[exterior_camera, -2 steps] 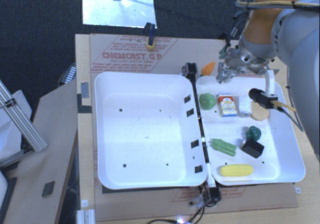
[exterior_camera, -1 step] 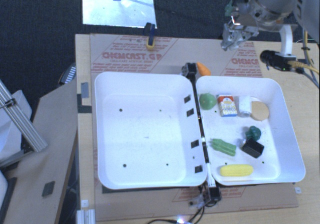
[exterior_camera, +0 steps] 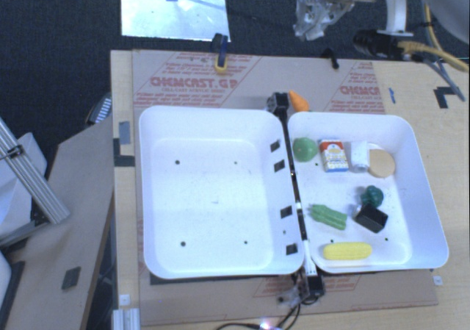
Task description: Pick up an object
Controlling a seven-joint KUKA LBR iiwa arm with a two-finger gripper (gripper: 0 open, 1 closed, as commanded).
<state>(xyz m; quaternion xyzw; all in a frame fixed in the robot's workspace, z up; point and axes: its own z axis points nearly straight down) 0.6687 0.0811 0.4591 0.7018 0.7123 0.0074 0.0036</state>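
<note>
Bench (exterior_camera: pixel 183 79): two bins, right bin (exterior_camera: pixel 422 196) (seven objects), gripper (exterior_camera: pixel 312 23) above.

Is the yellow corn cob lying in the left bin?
No, the yellow corn cob lies at the near edge of the right bin, below the green vegetable.
</note>
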